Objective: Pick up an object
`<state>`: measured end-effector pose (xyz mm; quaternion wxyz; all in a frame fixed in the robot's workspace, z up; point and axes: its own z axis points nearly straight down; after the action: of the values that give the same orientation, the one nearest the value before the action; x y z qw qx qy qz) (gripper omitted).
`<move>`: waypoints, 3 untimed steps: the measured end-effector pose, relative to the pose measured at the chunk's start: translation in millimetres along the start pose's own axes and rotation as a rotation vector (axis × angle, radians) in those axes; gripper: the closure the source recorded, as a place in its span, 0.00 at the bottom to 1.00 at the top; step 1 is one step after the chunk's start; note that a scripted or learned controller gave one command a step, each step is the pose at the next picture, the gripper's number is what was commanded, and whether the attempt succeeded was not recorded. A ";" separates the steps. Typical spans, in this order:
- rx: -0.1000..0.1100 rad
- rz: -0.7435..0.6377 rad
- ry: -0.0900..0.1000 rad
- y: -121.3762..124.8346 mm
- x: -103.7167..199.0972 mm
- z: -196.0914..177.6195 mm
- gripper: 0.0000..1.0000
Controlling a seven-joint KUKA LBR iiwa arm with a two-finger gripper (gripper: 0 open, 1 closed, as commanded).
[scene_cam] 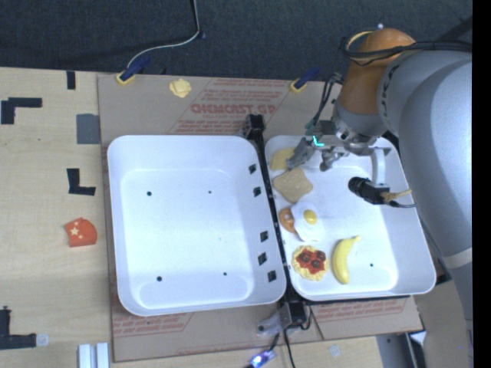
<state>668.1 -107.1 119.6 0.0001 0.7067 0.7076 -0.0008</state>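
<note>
hovering over the right bin point(399, 278), your end effector point(316, 153) looks spread apart and holds nothing. the toast point(292, 184) lies just below it. judging by this, you're approaching; next, lower and close.

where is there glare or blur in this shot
Camera view: the left bin floor is washed out by bright glare; the arm looms large and soft at right; the gripper is slightly blurred; the banana and fried egg read clearly.
</note>
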 end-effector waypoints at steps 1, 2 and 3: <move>0.002 0.000 -0.001 -0.7 13.9 37.5 0.00; 0.001 0.005 0.000 -65.0 -28.8 34.3 0.00; -0.002 -0.004 0.002 -36.0 8.7 35.2 0.00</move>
<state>632.1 -98.5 84.4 0.0000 0.7054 0.7088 0.0005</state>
